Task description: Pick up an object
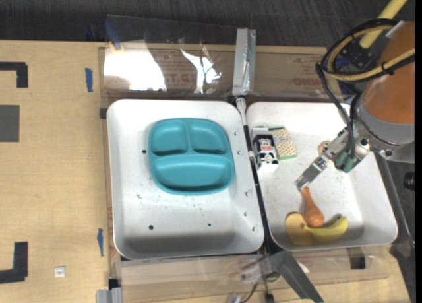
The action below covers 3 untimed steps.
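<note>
While the gripper (315,173) hung over the right bin (369,120), its fingers looked slightly apart with nothing between them, though the slant made that hard to read exactly. Nearest target was the carrot (312,208), lying just below the fingertips, apart from them, its lower end resting against the banana (316,228) near the bin's front edge. My read: best move was to drop straight onto the carrot's upper end, clear of the banana, fingers straddling its narrow width, then close and lift slow. Coming in too low on it would likely catch the banana and push both. The carrot was small, orange, tapered, smooth, probably a plastic toy, so it could slip if pinched off-centre. The banana was yellow, curved, with a dark tip at the right. A small box (266,148) with a patterned card (285,144) beside it sat at the bin's left wall, well apart from the gripper. The left bin (125,163) held a teal tray (190,155).
</note>
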Each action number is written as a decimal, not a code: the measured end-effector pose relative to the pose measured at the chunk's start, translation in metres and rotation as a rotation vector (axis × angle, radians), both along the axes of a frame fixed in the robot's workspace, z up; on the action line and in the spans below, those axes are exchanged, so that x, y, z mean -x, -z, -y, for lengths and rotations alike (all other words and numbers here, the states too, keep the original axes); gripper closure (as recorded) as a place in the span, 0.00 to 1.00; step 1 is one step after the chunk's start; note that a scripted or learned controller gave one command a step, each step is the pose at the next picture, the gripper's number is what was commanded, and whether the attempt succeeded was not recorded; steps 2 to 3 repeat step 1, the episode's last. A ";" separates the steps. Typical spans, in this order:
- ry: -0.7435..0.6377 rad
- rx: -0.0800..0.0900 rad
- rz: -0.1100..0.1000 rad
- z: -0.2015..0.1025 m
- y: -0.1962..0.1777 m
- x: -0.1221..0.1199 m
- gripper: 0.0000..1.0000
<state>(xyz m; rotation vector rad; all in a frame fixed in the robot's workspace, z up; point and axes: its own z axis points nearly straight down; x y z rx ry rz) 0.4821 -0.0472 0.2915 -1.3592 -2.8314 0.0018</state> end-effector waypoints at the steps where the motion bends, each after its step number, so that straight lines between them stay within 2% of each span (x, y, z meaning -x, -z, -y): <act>1: -0.534 0.000 0.004 -0.021 -0.053 0.000 0.00; 3: -0.534 0.000 0.004 -0.021 -0.053 0.000 0.00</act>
